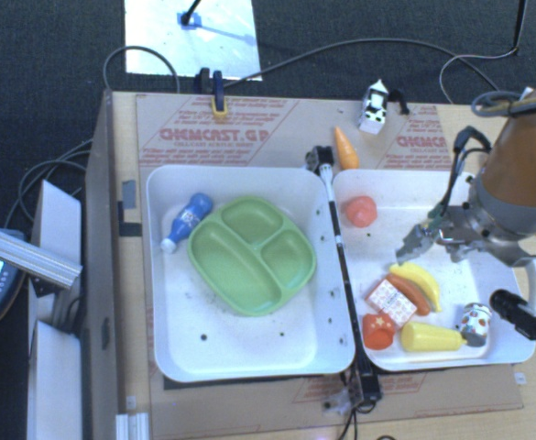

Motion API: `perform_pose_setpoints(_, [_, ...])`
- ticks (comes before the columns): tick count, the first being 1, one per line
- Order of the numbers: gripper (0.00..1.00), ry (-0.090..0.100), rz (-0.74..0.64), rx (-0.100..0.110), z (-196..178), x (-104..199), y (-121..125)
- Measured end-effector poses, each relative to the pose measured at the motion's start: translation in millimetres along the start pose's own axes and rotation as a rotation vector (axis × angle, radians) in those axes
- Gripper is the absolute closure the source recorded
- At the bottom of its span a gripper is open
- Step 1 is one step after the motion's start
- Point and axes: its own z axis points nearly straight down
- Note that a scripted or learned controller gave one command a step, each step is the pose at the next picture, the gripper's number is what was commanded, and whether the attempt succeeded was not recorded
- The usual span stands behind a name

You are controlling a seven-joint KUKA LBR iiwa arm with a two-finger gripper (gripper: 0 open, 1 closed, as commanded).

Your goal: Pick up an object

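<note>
Our end effector [416, 242], fingers spread and empty, hovered just above the banana [412, 274] in the right bin [515, 351], where crowding toys risked a deflected, slipping grasp.

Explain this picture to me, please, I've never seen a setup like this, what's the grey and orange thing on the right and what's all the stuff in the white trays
One camera fixed above a bench took this, looking down at a slant. The grey and orange thing is a robot arm reaching in from the right. At its tip is a two-finger gripper, its tool for picking things up. It hangs over the right bin, and nothing can be seen between its fingers.

The left bin holds a green divided plate and a blue and white bottle lying beside it.

The right bin holds small toys: a pink ball, a banana with a hot dog against it, a red and white box, a tomato, a yellow piece and a small round figure.

On the cardboard behind the bins lie a carrot and a toy cow.
</note>
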Motion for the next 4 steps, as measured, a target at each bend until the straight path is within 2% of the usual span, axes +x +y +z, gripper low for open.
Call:
perform_pose_setpoints(1, [0.0,0.0,0.002,0.002,114.5,-42.0,32.2])
perform_pose_setpoints(2, [0.0,0.001,0.002,-0.01,148.2,-38.3,26.0])
perform_pose_setpoints(3, [1.0,-0.001,0.001,-0.016,137.3,-38.5,27.8])
perform_pose_setpoints(4, [1.0,0.001,-0.001,-0.001,52.8,54.8,54.1])
